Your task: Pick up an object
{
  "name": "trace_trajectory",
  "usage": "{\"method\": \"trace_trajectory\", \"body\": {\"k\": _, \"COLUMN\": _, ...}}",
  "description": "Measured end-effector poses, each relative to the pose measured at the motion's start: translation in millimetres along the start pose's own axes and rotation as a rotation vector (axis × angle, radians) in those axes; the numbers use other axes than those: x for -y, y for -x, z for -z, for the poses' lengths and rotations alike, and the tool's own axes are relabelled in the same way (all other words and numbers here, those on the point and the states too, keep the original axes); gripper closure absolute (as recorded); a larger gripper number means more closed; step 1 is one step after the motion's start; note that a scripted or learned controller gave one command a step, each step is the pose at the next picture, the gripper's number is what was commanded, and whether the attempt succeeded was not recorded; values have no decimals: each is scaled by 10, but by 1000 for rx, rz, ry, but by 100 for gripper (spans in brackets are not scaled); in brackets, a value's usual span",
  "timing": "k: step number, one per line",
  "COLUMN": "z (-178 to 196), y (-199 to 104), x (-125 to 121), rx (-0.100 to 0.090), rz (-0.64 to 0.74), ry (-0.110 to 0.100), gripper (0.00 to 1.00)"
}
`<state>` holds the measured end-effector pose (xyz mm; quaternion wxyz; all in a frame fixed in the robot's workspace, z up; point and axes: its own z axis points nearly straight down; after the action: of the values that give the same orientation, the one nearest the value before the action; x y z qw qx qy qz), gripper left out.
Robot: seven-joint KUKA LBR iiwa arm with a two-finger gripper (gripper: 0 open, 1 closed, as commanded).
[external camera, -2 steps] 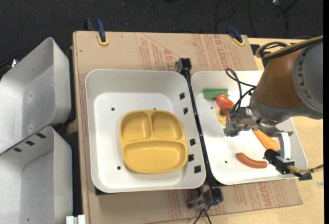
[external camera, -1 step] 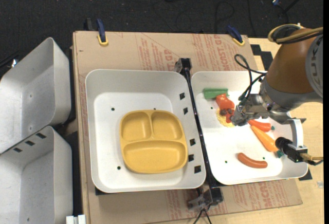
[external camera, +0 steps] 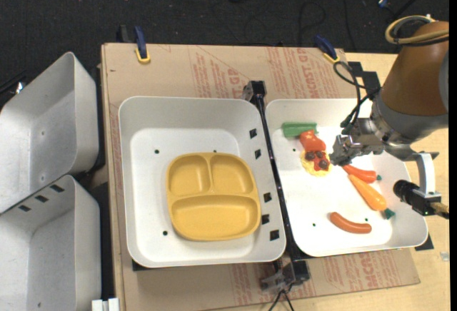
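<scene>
The right bin (external camera: pixel 407 235) holds several toy foods. A green piece (external camera: pixel 298 129) lies at its back left, with a red piece (external camera: pixel 309 140) just in front of it. Beside that sits a yellow piece (external camera: pixel 316 165) with a small dark and red item (external camera: pixel 317 156) on top. To the right are a small orange-red piece (external camera: pixel 361 174), an orange carrot (external camera: pixel 368 194) and, nearer the front, an orange sausage (external camera: pixel 350 222). My gripper (external camera: pixel 343 148) hangs low over the bin, just right of the red and yellow pieces. Nothing can be seen held in it.
The left bin (external camera: pixel 143 160) holds a yellow divided plate (external camera: pixel 213 195). A black divider (external camera: pixel 268 167) runs between the bins. The arm's grey and orange body (external camera: pixel 418 81) covers the right bin's back right corner. Grey containers (external camera: pixel 43 160) stand off the bench to the left.
</scene>
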<state>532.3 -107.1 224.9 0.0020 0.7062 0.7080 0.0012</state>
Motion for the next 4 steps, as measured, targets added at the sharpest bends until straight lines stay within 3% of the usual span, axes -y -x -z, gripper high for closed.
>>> {"method": "trace_trajectory", "body": {"k": 1, "z": 438, "y": 2, "x": -13, "rx": 0, "rz": 0, "ry": 0, "gripper": 100}}
{"method": "trace_trajectory", "body": {"k": 3, "z": 327, "y": -956, "x": -286, "rx": -2, "rz": 4, "ry": -6, "gripper": 100}}
{"method": "trace_trajectory", "body": {"k": 4, "z": 300, "y": -1487, "x": -306, "rx": -1, "rz": 3, "ry": -5, "gripper": 100}}
